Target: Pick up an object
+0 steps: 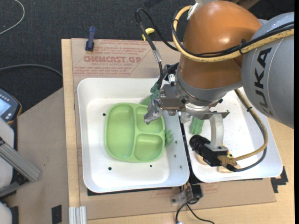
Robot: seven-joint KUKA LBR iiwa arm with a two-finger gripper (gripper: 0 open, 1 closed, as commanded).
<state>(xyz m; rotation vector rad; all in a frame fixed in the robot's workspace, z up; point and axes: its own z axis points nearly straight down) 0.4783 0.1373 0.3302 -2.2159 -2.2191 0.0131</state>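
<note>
End effector point(153, 113) down at the green plate's far right rim, left bin.

Nearest me, the left bin point(93, 171) holds the green plate point(126, 132), a divided dish lying flat, right way up, toward the bin's right wall. I judge it to be light, stiff, smooth plastic, likely to slide if nudged, so the raised rim or a divider ridge is where I would take hold, pinching across the thin edge. The end effector sits at that far right rim, seemingly touching it; the wrist hides it, so I cannot tell how far open it is or whether it has hold of anything. Beyond, a green scrap point(196, 125) peeks out in the right bin point(261, 167). Farthest, a blue clip point(90, 38) lies on the desk point(117, 59).
</note>
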